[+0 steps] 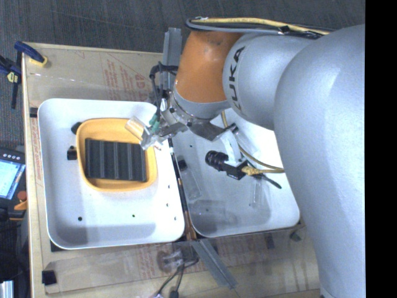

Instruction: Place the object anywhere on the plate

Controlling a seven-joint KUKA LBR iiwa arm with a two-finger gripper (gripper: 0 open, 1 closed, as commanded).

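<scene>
A grey robot arm's two-finger gripper pinches a small pale beige object. It hovers over the upper right corner of a yellow rectangular plate with a dark ridged centre, in the left white bin.

From my remote seat I see a dark grey carpeted floor around a pale wooden desk with red print on it. A blue clamp grips its far-left corner; a lit screen sits at left.
</scene>
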